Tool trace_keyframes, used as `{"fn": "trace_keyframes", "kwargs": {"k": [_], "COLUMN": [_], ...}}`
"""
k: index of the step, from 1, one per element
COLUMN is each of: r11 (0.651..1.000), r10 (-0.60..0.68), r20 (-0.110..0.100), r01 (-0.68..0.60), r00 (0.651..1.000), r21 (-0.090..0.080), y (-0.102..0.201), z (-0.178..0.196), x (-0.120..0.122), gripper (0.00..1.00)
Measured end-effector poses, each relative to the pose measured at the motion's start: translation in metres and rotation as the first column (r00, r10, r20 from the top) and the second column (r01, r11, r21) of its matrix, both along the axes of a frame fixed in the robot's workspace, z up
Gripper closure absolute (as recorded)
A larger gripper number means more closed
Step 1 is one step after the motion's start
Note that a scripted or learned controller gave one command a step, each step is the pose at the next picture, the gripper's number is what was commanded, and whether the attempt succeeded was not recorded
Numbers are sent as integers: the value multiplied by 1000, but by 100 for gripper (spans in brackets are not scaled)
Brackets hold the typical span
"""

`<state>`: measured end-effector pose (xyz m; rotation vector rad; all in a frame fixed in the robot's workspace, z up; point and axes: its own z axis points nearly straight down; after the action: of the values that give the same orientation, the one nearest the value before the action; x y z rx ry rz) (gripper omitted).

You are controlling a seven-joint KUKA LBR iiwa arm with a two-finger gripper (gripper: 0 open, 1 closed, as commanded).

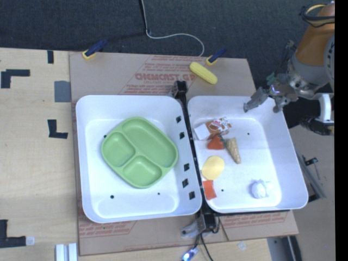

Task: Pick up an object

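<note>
1. The tool [265, 103] hangs at the far right corner of the right bin [283, 145], its two fingers spread apart and nothing between them. It grasps nothing yet, so the step in hand looks like the approach to a pick.

2. The candidates all lie in the right bin, nearer the camera and to the left of the tool: a small packet [218, 125] closest to it, a red piece [216, 142] and a tan cone [233, 149] touching just beyond that, a yellow round object [213, 167] farther on, an orange block [209, 189] by the bin's near left wall, and a small white object [259, 189] alone toward the near right.

3. A clean pick probably favours a thing that stands apart. The white object and the yellow round object each have bare floor around them; the cone and the red piece crowd each other.

4. Centre the fingers over the chosen thing before descending, and straddle its narrow side.

5. The left bin, well away from the tool, holds a green divided plate [140, 151]; a yellow object [203, 73] rests on the surface outside the bins. Neither suits the reach.
</note>
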<state>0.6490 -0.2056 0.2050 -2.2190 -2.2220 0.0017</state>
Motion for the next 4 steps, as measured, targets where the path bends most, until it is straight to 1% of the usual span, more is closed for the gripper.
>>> {"fn": "trace_keyframes", "kwargs": {"k": [1,2,3,4], "r11": [1000,1000,1000,1000], "r10": [2,-9,-3,4], "r20": [-4,16,2,0], "r01": [-2,9,3,-4], "r00": [1000,1000,1000,1000], "r21": [0,-20,-3,0], "y": [2,45,-21,64], "z": [-120,-113,-93,-122], "x": [16,-15,-39,-37], "gripper": [0,0,0,0]}}
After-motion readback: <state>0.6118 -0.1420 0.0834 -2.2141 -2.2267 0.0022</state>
